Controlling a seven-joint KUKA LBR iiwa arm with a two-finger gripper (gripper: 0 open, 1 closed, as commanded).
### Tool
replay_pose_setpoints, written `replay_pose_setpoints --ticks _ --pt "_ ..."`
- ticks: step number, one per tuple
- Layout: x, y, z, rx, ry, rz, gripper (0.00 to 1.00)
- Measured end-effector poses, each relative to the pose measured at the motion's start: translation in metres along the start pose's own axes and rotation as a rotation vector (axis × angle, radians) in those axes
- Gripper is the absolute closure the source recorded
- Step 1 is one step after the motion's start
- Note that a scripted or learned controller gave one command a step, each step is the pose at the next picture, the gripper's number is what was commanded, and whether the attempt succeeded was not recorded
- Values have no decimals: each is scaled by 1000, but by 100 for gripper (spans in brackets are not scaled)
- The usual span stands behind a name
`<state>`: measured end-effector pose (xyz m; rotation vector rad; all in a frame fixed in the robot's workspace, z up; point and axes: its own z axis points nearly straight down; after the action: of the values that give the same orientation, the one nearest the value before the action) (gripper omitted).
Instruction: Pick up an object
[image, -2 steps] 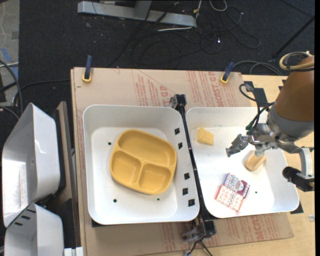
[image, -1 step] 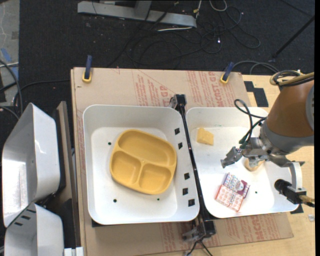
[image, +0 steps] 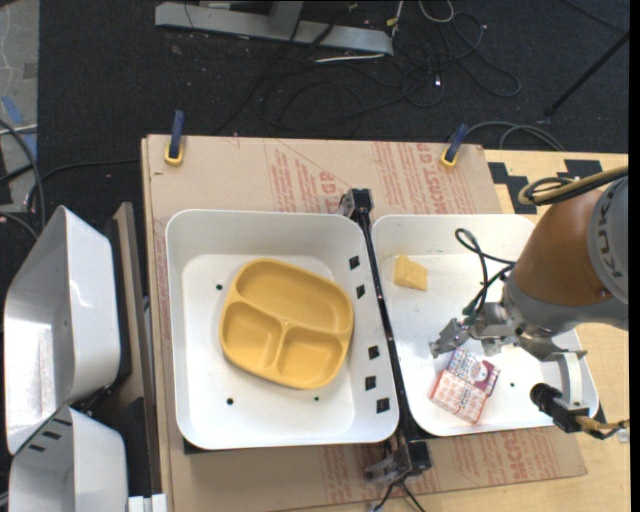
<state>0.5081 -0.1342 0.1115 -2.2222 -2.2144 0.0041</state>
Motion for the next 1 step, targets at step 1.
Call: replay_pose_setpoints --ticks 1 --pt "0 1 -13 -5 -1 2 100"
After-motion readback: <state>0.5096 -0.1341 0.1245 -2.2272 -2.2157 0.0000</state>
